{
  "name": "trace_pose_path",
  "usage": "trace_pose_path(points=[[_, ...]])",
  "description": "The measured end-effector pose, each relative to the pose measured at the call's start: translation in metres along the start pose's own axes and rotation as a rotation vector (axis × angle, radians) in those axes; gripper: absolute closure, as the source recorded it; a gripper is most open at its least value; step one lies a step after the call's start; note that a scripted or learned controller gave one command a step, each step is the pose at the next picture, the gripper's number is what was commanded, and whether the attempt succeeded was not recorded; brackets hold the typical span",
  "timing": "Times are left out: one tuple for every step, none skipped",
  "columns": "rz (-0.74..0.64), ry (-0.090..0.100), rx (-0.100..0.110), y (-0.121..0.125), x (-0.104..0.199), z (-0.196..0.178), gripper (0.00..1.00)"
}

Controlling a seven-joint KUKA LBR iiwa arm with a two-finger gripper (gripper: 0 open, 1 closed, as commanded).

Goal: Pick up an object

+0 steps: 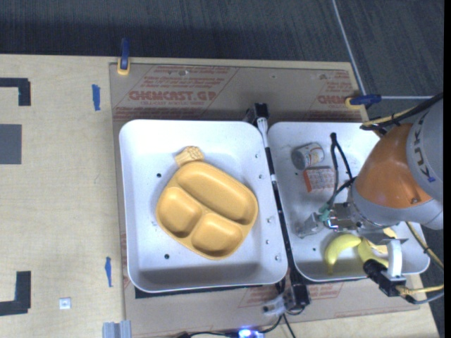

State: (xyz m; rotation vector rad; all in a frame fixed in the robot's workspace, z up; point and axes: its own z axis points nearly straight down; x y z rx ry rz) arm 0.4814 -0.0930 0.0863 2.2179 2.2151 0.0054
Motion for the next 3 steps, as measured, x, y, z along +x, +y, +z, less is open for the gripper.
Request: trace_pose_path(points=[[0.0,0.0,0.0,0.0,-0.0001,0.0,0.0],[-0.003,0.003,0.001,-0.0001,-0.0023,0.0001,0.0],[-0.001,0.001,0.001,-0.0001,-0.0014,0.0,0.0]])
